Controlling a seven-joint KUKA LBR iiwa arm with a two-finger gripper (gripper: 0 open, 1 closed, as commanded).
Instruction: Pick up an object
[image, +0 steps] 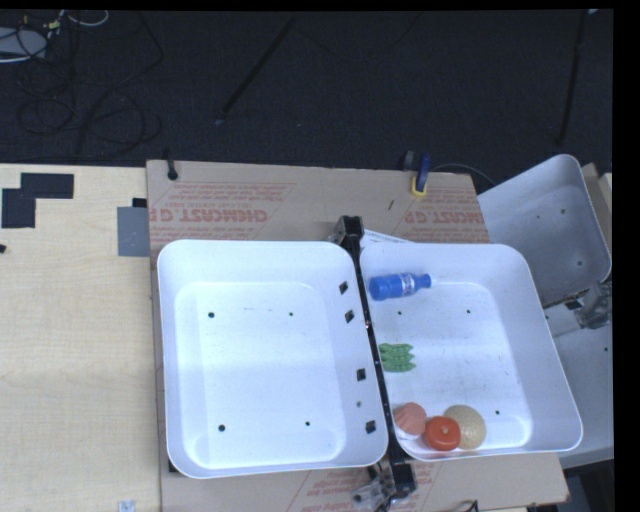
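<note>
Right bin (545, 400) holding, at its near edge, a red round piece (442, 433) touching a pink piece (409, 417) and a tan disc (467, 424), green pea pod (396, 357) mid-bin by the divider, blue bottle (398, 286) lying at the far side, left bin (180, 300) alongside, gripper's jaw state cannot be told

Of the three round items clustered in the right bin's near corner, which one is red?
The red round disc-like piece, in the middle of the cluster. To its left lies the pale pink round piece, to its right the tan round piece.
</note>
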